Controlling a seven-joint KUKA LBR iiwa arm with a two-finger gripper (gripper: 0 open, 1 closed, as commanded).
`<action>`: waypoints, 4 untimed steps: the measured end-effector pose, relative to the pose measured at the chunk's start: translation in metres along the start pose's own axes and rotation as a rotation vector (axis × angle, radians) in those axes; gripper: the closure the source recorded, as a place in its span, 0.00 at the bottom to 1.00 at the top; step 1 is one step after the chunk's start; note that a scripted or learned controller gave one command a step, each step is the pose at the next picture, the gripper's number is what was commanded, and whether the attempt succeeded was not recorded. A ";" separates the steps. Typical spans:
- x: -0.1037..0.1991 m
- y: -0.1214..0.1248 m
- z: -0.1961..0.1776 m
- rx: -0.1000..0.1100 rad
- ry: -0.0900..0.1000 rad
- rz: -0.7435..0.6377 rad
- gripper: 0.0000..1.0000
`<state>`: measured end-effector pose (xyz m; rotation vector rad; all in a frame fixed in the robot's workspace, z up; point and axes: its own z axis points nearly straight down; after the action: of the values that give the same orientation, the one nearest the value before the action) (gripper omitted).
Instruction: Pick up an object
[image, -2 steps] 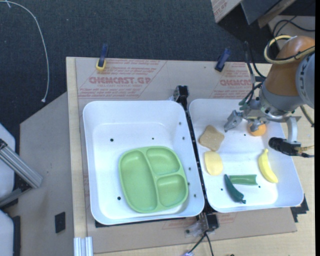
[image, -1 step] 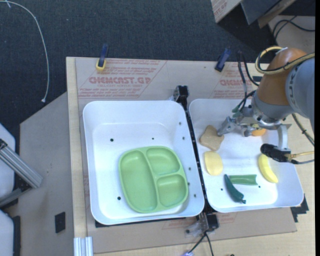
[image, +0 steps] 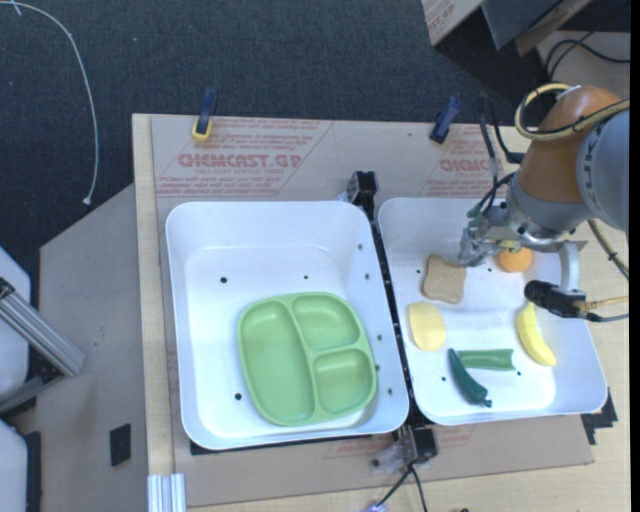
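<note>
We take the bread slice (image: 444, 279) as our landmark; it lies in the upper left part of the right bin (image: 580, 395). The gripper (image: 473, 246) hangs just above and to the right of it, low over the bin floor. We cannot tell whether the fingers are spread or closed; the wrist housing covers them.

To do this step well, we judge that the gripper should centre over one item before descending, with the fingers across its narrow dimension. The bread slice is the nearest candidate. It is flat, tan, roughly square, and looks matte; a flat piece lying on the floor gives little to grip, so we would approach its edges squarely.

Other items, relative to the bread slice:
- An orange ball (image: 515, 259) sits to the right, partly behind the arm; round and smooth.
- A pale yellow rounded piece (image: 427, 326) lies just below; smooth and glossy.
- A green pepper-like piece (image: 476, 372) lies further below and to the right; elongated and angular.
- A banana (image: 536, 336) lies to the lower right; curved and smooth.

To the left, in the left bin (image: 195, 300), rests a green divided plate (image: 306, 357) of hard moulded plastic.
</note>
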<state>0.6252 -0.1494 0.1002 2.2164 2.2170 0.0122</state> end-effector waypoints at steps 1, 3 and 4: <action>-0.001 -0.004 -0.044 0.006 -0.003 0.000 1.00; 0.002 -0.002 -0.151 0.005 -0.003 -0.001 1.00; 0.048 -0.024 -0.141 0.014 0.001 -0.002 1.00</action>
<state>0.5995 -0.1011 0.2409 2.2214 2.2271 -0.0029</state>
